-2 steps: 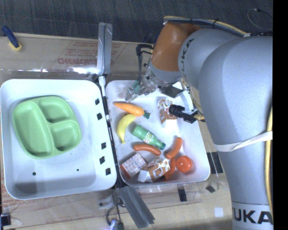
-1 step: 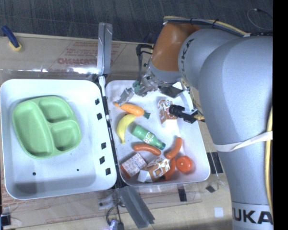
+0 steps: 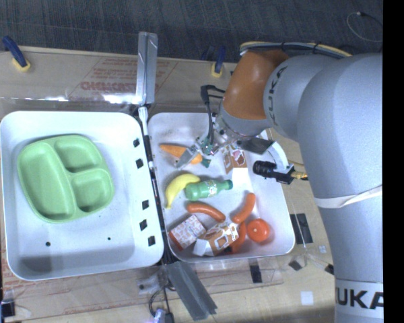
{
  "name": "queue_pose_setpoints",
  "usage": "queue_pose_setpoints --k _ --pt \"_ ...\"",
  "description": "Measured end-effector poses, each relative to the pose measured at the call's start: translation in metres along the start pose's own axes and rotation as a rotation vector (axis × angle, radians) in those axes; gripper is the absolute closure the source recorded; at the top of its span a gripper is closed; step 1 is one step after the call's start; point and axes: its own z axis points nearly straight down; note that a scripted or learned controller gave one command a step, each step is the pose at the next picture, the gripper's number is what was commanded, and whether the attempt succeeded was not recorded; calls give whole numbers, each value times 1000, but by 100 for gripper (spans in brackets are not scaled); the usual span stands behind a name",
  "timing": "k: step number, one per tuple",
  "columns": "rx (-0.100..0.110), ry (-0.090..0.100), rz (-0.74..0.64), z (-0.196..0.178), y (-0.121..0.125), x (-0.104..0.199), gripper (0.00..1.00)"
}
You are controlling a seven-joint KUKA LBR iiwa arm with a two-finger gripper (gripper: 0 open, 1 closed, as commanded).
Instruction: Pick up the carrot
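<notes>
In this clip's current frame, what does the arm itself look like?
A bulky grey KUKA arm with an orange band above the wrist and "KUKA" lettering on its casing. Thin dark cables run near the wrist. Its small metallic claw looks slender and dark-tipped.

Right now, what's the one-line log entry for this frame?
phase: reaching | gripper: over right bin, at carrot | grasp: cannot tell | green tray: in left bin
</notes>
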Motion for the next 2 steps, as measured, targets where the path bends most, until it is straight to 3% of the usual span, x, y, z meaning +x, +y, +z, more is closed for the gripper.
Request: queue_pose_setpoints --k 1,2 --pt "-1 -2 -4 -11 1 -1 100" --pt "-1 -2 81 -135 22 27 100"
